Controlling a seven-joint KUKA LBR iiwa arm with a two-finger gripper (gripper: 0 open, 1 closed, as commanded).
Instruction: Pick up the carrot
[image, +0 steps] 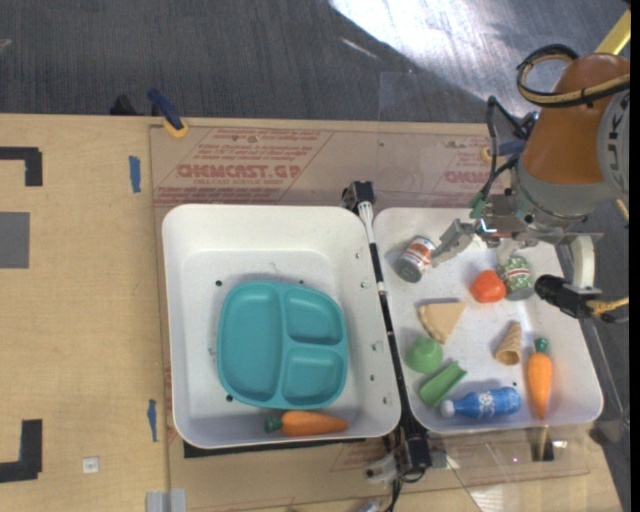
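Observation:
Two carrots show. One orange carrot (312, 423) with a green stub lies on its side in the left bin, against the front wall, just below the teal plate (283, 342). A second carrot (540, 382) lies lengthwise near the right bin's right wall, its green top pointing to the back. My gripper (517, 252) hangs over the back of the right bin, fingers spread wide, above a red-orange ball (488, 287) and a small green-and-white item (517, 276). Nothing is held between the fingers. The nearer carrot lies well in front of the gripper.
The right bin (590, 405) also holds a tin can (413, 257), a sandwich wedge (441, 320), an ice-cream cone (509, 343), a green pepper (425, 354), a green cucumber (441, 382) and a blue bottle (485, 403). A black divider rail (378, 290) separates the bins.

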